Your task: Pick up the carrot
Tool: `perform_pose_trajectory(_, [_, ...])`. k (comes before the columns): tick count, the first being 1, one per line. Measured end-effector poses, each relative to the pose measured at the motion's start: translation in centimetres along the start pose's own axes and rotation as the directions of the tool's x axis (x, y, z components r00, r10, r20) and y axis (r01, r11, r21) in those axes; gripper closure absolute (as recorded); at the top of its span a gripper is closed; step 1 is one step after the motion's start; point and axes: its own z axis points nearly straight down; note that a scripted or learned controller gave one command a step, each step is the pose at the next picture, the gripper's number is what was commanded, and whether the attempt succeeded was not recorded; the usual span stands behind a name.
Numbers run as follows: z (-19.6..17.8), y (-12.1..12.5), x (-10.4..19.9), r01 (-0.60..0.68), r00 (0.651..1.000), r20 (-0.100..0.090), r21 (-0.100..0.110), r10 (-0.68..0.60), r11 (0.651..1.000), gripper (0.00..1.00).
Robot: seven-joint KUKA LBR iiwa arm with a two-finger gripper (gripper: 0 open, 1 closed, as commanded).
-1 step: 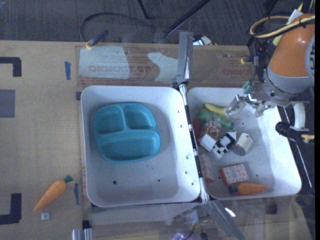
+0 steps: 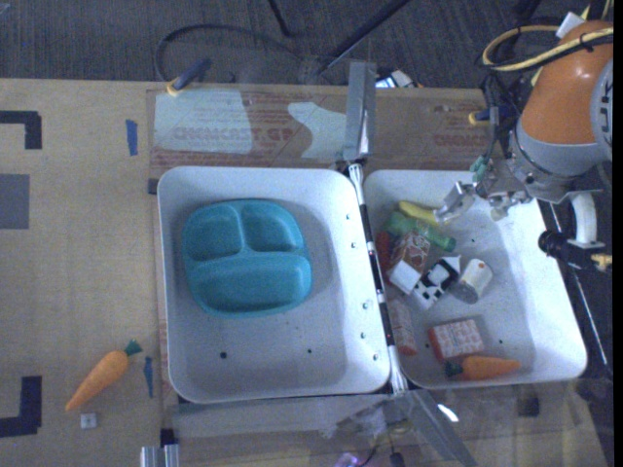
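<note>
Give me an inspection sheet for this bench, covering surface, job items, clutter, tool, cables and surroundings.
Surface: tan bench bearing two white bins, the left bin and the right bin.
Job's things: one carrot lies at the right bin's near edge; a second carrot lies on the bench outside the bins, to the left.
Clutter: teal divided plate in the left bin; small boxes and toys piled in the right bin's left half.
Tool: the tool hangs over the right bin's far part, away from either carrot; finger state unclear.
Cables: yellow and black cables loop above the arm.
Surroundings: dark floor with stand legs beyond the bench.
</note>
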Motion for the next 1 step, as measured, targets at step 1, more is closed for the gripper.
perform_pose_trajectory(1, [-2.94, 2.39, -1.36, 0.103, 0.995, 0.001, -0.001, -0.103, 0.995, 0.0])
